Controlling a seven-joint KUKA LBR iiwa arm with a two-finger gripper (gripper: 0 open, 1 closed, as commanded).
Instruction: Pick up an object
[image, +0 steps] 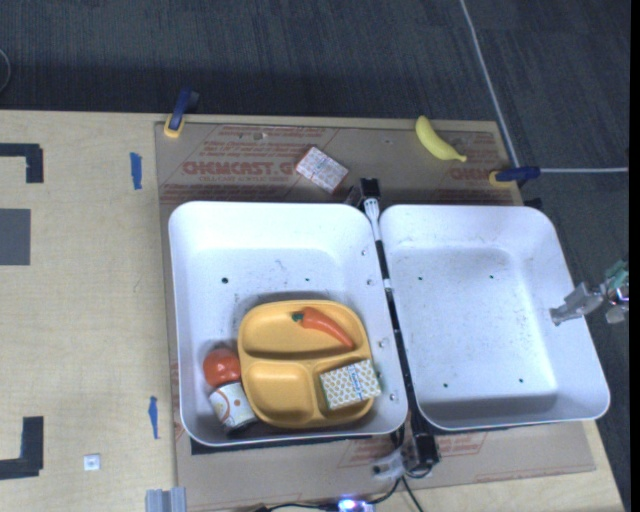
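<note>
Carrot (322, 323) lies on yellow tray (270, 390), seemingly well left of fingers (572, 309).

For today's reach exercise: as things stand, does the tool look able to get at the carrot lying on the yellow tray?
Probably yes. The carrot lies uncovered on top of the yellow tray in the left bin, nothing above it; the tool sits at the right bin's far edge.
</note>
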